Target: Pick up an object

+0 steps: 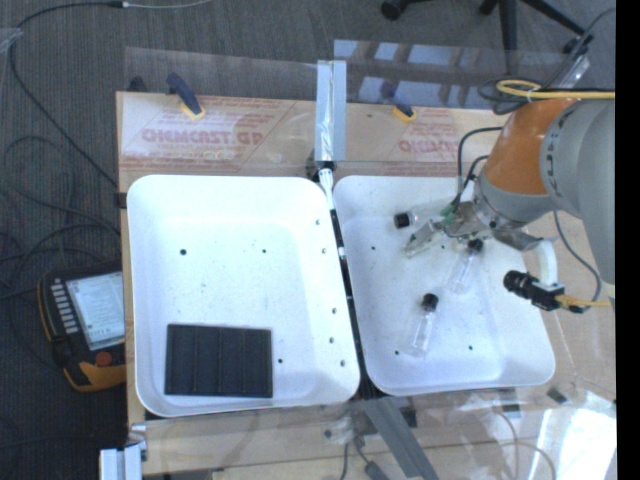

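Camera view: two white bins side by side on counter [230, 133]. Left bin [230, 218] holds dark flat panel [219, 361] in near-left corner. Right bin [520, 363] holds clear vial with black cap [424, 326] near centre, second clear vial [463, 268] just right of it, small black cap [401, 219] toward far side. Arm [560, 158] reaches in from right; claw [440, 233] low over far part of right bin, close to small black cap; whether claw spread or pressed together cannot be told.
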Tool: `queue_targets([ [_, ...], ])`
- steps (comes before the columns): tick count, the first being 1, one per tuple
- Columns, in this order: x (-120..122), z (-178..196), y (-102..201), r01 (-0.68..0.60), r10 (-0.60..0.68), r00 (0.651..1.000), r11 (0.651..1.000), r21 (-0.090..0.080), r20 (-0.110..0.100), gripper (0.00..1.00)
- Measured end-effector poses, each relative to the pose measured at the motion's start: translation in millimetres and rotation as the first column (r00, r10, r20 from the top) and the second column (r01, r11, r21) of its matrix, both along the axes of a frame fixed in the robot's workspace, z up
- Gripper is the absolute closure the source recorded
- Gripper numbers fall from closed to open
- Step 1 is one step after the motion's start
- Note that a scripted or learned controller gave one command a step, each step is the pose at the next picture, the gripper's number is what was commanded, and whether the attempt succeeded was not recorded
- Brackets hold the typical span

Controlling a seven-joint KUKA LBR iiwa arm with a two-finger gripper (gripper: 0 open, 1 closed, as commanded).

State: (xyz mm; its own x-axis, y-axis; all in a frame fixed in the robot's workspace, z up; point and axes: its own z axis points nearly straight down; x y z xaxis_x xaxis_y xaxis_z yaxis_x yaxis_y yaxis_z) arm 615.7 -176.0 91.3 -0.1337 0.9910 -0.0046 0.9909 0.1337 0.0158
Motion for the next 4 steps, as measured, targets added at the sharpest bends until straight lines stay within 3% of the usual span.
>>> queue_targets([
  [1,-123.7,1.8,-29.7,-0.14,0.14,0.99,0.99,0.01,-0.001,0.0],
  [2,-121.3,12.7,-33.4,-0.136,0.136,0.991,0.991,-0.003,0.009,1.0],
  [3,-51.8,52.0,15.5,-0.177,0.177,0.984,0.984,0.002,-0.016,1.0],
  [4,-52.1,51.6,15.4,-0.176,0.176,0.984,0.984,0.003,-0.017,0.0],
])
